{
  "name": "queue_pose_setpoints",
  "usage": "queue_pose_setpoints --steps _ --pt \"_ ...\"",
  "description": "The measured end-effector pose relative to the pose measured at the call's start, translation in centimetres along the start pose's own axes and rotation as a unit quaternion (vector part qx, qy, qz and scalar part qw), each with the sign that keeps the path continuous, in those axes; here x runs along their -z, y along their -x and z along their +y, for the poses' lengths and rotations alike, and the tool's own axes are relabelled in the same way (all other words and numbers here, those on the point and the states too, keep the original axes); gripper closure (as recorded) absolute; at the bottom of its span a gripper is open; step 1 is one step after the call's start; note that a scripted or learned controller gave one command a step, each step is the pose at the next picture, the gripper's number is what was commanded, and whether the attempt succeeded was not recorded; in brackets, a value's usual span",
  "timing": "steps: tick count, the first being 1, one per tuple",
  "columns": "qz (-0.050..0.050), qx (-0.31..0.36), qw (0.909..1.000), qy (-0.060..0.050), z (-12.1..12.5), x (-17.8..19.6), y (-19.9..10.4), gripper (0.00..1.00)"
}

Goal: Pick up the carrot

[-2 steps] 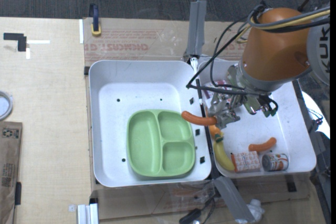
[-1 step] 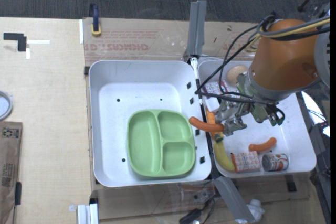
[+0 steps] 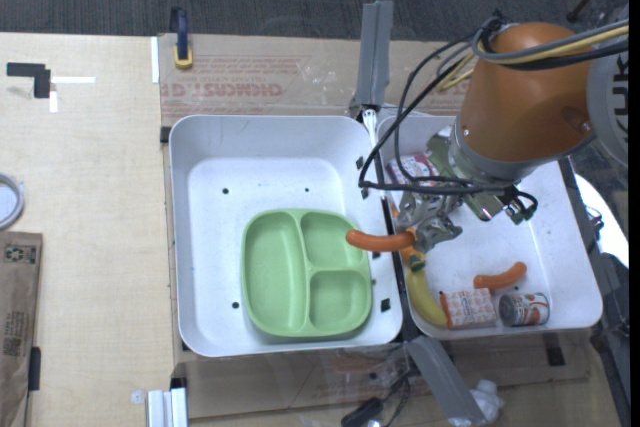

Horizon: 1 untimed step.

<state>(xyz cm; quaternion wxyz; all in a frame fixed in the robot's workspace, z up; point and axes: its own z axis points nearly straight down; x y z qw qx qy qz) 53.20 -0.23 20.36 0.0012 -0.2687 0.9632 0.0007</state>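
Note:
The carrot (image 3: 372, 239) is a thin orange stick lying level, its free end pointing left over the right edge of the green divided plate (image 3: 290, 275). Its right end sits between the fingers of my gripper (image 3: 413, 240), which is shut on it above the wall between the two bins. The orange band of the arm (image 3: 525, 95) hangs over the right bin and hides that bin's back part.
The green plate lies in the left bin (image 3: 185, 215). The right bin (image 3: 578, 260) holds a second orange stick-like piece (image 3: 500, 274), a banana (image 3: 422, 301), a small box (image 3: 468, 308) and a can (image 3: 524, 308). Cables loop around the wrist.

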Motion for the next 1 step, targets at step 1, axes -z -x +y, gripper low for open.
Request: queue_pose_setpoints --steps 1 --pt "-0.001 0.089 0.9960 0.000 -0.28 -1.19 2.17 1.00"
